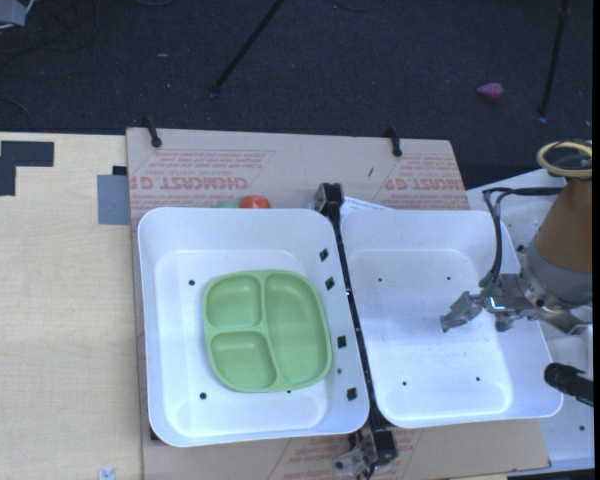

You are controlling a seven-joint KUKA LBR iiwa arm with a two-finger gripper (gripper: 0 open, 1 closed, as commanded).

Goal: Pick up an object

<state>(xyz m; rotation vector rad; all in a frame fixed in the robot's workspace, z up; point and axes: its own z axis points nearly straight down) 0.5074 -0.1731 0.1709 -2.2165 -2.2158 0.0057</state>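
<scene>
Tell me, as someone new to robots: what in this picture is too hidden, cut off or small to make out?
- Orange object behind the left bin: the bin's far wall hides its lower part; what it is cannot be told.
- Arm: cut off by the picture's right edge.
- Gripper over the right bin: fingers too small and blurred to read.
- Green divided tray: fully visible.

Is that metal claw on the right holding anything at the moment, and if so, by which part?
Nothing is held. The claw hangs over the right bin with nothing between its fingers. The green divided plate lies in the left bin, apart from it.
</scene>
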